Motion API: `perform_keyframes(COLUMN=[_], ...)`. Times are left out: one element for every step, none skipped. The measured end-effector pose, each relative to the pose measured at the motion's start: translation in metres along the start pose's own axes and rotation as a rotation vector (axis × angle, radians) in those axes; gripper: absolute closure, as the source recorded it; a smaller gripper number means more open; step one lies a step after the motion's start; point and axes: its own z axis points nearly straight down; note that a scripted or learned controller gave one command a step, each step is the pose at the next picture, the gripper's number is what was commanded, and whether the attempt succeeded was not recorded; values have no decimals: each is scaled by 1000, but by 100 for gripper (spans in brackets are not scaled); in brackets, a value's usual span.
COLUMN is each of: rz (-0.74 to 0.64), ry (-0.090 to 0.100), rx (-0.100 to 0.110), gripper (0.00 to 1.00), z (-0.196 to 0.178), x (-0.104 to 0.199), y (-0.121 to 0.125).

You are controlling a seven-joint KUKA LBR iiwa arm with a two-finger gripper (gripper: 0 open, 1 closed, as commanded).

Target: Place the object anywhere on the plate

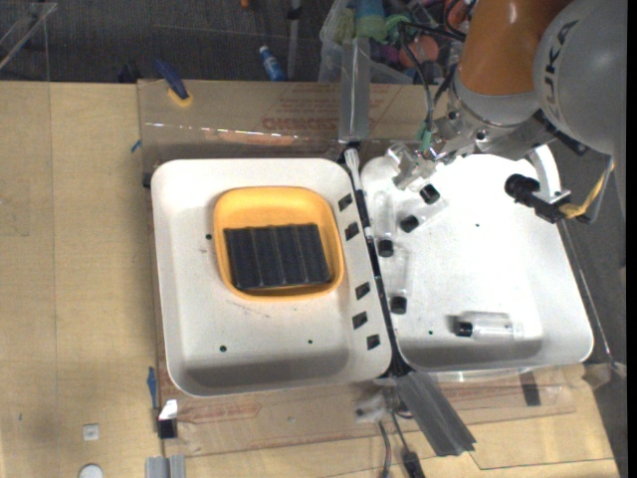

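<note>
Barely begun, by the look of it. Small clear tube (pixel 484 325) lying flat near the front of the right bin (pixel 557 267), untouched. Yellow plate (pixel 231 207) in the left bin (pixel 179 297), carrying a dark ridged block (pixel 277 256). Gripper (pixel 423 162) near the right bin's back corner; open or shut, cannot tell. Pick and transfer left.

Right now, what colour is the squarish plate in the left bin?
Yellow-orange plate, dark ribbed slab on it; camera view.

Two white bins (pixel 199 357) sit side by side on a wooden bench (pixel 70 267) (black clips (pixel 360 292) line their shared edge); coloured clutter (pixel 398 8) lies behind.
</note>
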Motion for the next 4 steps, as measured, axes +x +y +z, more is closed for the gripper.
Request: perform_keyframes(rz=[-116, -116, -159, -261], ry=[4, 4, -1, -2], rx=[5, 4, -1, -2], gripper=[100, 0, 0, 0], z=[33, 32, -19, -34], x=[7, 6, -39, -101], y=[2, 2, -16, -42])
